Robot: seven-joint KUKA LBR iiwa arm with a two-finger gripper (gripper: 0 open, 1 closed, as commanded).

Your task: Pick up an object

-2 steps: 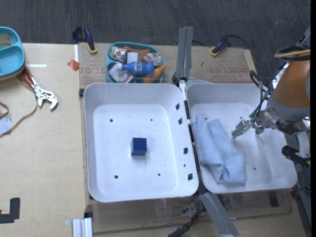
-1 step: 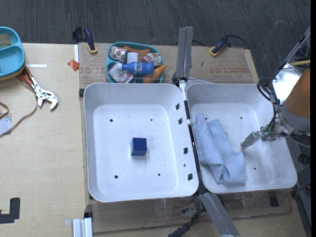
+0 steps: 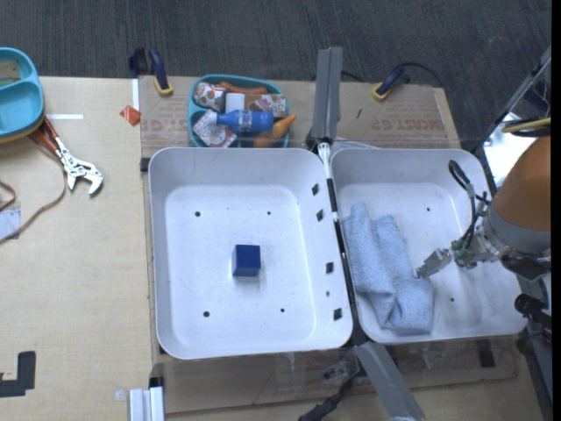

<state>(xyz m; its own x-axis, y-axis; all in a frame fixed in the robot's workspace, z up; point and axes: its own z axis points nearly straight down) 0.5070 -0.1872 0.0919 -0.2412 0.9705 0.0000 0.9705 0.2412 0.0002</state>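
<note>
Jaws (image 3: 434,263) over right bin (image 3: 412,167), state unclear, just beside crumpled blue cloth (image 3: 386,266).

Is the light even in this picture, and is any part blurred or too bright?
Camera view: light is soft and even; the blue block in the left bin casts hardly any shadow. The arm at the right edge is blurred, with a bright glare patch above it. The light blue cloth is sharp.

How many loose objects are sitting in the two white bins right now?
2. A blue block lies near the middle of the left bin; a light blue cloth lies in the right bin. The cloth may hide something.
</note>
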